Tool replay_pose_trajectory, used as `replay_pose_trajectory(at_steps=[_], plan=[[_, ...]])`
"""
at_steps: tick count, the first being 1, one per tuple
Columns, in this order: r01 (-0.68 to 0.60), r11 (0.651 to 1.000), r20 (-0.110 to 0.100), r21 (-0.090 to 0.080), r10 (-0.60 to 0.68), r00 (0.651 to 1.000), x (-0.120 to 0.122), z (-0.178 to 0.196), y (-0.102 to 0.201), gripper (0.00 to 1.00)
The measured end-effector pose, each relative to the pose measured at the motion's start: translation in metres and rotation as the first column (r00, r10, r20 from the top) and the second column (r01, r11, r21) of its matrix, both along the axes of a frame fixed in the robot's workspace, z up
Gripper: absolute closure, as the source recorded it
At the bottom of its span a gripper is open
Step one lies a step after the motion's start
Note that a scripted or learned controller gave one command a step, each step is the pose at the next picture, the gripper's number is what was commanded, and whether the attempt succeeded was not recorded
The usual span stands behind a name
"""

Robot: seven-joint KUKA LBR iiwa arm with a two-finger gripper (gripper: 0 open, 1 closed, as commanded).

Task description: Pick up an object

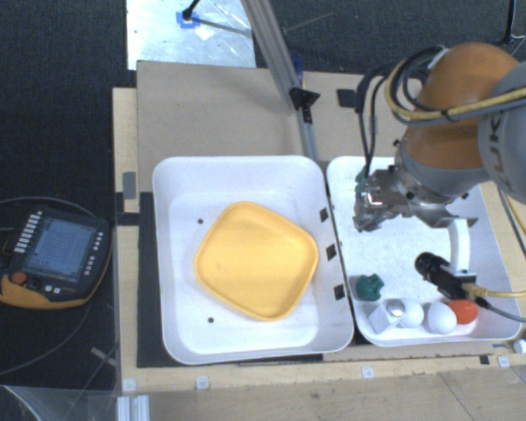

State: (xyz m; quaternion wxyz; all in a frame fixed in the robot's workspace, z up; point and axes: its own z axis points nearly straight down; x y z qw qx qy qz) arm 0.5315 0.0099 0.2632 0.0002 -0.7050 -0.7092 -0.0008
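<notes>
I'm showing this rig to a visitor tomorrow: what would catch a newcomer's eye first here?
First the big yellow plate, lying flat in the left bin. Next the arm's orange band, looming over the right bin, with the gripper near that bin's far left side. Small things cluster along its near edge: a green object, a white ball.

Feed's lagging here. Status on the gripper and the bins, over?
Gripper over right bin, far left corner. Small objects clustered near edge: green piece, white ball. Yellow plate in left bin.

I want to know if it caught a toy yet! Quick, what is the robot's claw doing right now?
Gripper: above the right bin, near its left wall. Open or shut, or holding anything, cannot be told from this view.
</notes>
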Motion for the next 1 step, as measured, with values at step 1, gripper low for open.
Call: replay_pose_trajectory(at_steps=[1], plan=[[0.002, 1.000, -0.001, -0.001, -0.002, 1.000, 0.0194, -0.0150, 0.0430, 1.00]])
